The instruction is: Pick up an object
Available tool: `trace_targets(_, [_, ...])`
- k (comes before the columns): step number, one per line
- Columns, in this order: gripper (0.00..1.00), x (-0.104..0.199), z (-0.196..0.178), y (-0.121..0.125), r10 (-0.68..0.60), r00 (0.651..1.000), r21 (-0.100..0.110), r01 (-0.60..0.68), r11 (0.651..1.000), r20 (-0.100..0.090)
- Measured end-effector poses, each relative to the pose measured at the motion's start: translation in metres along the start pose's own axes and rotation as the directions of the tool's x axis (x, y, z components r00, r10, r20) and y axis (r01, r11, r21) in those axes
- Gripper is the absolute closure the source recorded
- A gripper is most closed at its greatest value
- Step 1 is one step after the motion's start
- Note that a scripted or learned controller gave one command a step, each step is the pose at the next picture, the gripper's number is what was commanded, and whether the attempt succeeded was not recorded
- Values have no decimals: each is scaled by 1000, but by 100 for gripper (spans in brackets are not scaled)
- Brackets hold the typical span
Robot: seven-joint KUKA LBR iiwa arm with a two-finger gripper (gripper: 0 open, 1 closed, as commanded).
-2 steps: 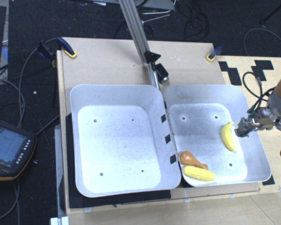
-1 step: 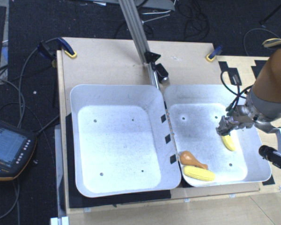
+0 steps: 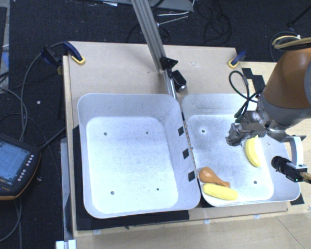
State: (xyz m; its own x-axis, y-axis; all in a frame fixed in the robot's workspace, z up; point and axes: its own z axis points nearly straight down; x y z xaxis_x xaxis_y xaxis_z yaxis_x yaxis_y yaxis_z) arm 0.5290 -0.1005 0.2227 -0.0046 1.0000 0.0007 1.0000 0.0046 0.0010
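Observation:
In the right bin (image 3: 212,113) three objects lie. A pale yellow banana-shaped piece (image 3: 253,152) rests toward the right side. A brown-orange drumstick-like object (image 3: 212,176) and a yellow corn-like object (image 3: 220,192) lie together at the front edge. My gripper (image 3: 235,138) hangs low over the bin floor just left of the banana piece, its dark fingers pointing down and to the left. Nothing shows between the fingers. The arm's grey wrist and orange band (image 3: 293,79) rise to the right.
The left bin (image 3: 93,113) sits beside the right one, sharing a raised middle wall. A slanted metal pole (image 3: 153,32) reaches down to the bins' back junction. Yellow clamps (image 3: 78,58) grip the bench's back corners. A teach pendant (image 3: 8,162) lies at far left.

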Motion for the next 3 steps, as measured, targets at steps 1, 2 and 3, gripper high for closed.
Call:
trace_targets(1, [100, 44, -9, 15, 0, 1000, 1, 0, 1000, 0])
trace_targets(2, [100, 95, -20, 29, 0, 1000, 1, 0, 1000, 0])
trace_targets(3, [100, 145, -7, 37, 2, 1000, 2, -2, 1000, 1])
